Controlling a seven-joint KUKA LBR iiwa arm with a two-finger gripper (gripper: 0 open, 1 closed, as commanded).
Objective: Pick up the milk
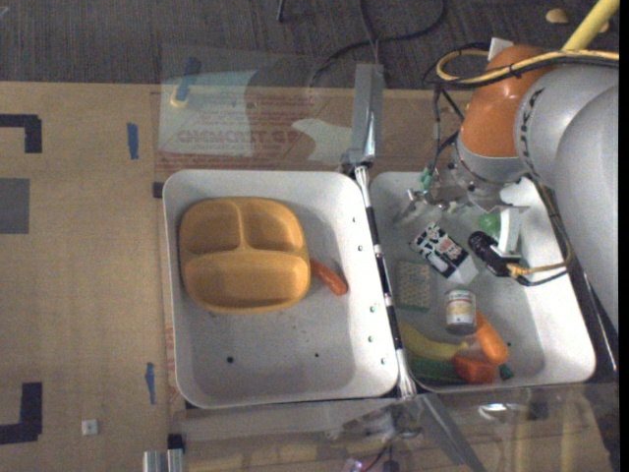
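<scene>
two white bins side by side on the bench; in the left bin (197,362), a yellow divided plate (243,252) toward the upper left, with an orange carrot (329,277) touching its right edge; in the right bin (560,332), the milk (439,248), a small black-and-white patterned carton, lying tilted in the upper left part; just above it, the gripper (442,197), under the orange band (496,106) of the grey arm; cannot tell whether open or closed; nothing seen held; below the milk, a small can (460,309), a banana (432,342) and another carrot (490,340).
</scene>
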